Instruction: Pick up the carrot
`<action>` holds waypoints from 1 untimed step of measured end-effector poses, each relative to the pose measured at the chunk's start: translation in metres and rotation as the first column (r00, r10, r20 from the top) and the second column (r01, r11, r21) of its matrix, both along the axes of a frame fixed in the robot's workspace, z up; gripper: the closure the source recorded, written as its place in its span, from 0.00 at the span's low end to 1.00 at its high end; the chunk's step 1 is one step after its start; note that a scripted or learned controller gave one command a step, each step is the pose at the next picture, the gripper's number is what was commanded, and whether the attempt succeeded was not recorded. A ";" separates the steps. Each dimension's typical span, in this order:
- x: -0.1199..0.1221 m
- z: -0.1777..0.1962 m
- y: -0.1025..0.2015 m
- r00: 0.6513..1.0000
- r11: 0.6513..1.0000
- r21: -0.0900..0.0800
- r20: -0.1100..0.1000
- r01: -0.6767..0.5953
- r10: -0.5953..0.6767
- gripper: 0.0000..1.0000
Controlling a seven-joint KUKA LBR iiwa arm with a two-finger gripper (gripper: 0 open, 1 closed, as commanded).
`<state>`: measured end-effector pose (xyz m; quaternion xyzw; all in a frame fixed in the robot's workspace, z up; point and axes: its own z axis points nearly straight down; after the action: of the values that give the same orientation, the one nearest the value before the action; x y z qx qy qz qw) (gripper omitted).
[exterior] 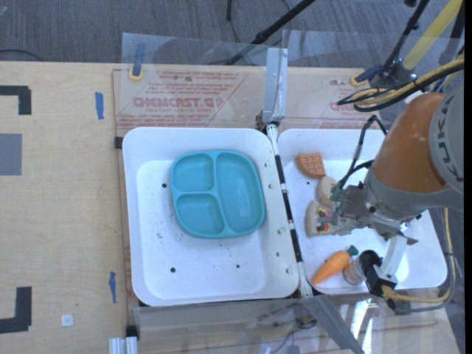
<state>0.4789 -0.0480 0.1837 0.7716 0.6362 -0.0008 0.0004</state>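
Observation:
The orange carrot [331, 266] with a green top lies near the front edge of the right bin [431, 271], pointing toward the front left. My gripper [341, 214] hangs over the middle of the right bin, a little behind the carrot and above a pale multicoloured food piece [321, 218]. The wrist and arm hide the fingertips. Nothing is seen held.
A waffle-like orange piece [311, 165] and a pale rounded piece [325, 189] lie at the back of the right bin. A teal divided plate [218, 194] sits in the left bin [147, 257]. The bins' shared rim [284, 205] runs between them.

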 end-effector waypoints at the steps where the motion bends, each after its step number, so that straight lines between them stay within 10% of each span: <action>1: 0.000 0.000 0.030 0.916 0.916 0.000 -0.001 0.400 -0.400 1.00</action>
<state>0.4791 -0.0176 0.1836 0.8853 0.4650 -0.0012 -0.0002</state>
